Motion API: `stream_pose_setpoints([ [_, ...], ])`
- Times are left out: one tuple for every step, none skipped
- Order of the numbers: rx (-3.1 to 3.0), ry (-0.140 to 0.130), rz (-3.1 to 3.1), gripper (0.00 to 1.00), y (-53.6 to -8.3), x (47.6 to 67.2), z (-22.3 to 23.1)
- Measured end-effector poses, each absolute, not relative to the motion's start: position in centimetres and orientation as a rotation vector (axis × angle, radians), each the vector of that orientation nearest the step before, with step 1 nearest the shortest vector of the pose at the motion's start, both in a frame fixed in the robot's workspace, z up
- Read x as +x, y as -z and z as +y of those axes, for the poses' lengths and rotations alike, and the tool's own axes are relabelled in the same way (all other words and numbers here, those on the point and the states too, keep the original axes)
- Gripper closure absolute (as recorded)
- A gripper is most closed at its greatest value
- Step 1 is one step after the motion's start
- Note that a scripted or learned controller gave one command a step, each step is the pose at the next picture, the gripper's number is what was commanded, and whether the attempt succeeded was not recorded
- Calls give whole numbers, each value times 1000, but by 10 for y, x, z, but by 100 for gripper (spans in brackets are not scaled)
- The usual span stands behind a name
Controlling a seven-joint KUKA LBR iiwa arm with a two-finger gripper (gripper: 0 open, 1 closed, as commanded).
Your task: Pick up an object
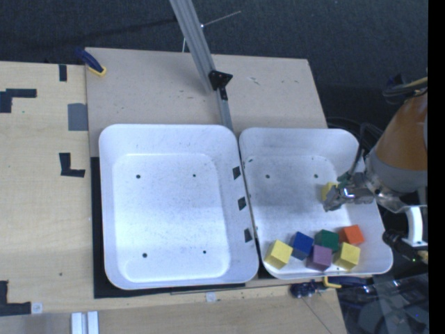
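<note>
End effector [334, 197] in right bin [292, 145], closed around yellow block [327, 189]; no legible writing.

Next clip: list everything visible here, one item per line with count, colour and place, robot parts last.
left bin: 1, white, centre-left of bench.
right bin: 1, white, beside the left bin, holds the blocks.
yellow blocks: 2 at the right bin's near edge, left and right ends of the cluster; a third small yellow piece sits at the gripper.
blue block: 1, near edge, right of the first yellow.
green block: 1, middle of the cluster.
purple block: 1, in front of the green.
orange block: 1, right end of the cluster.
metal pole: 1, grey, slanting across the bench top.
arm: 1, grey and orange, right side.
gripper: 1, metallic, over the right bin's right part.
</note>
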State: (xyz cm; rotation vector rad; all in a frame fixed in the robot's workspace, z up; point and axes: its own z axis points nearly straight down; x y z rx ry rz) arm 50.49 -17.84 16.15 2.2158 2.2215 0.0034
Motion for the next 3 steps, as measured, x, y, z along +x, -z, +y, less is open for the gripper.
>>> stream_pose_setpoints([
  [2215,-4,2220,100,-224,503,-177],
  [2216,-3,2221,100,-276,505,-177],
  [2217,1,2230,100,-259,505,-124],
])
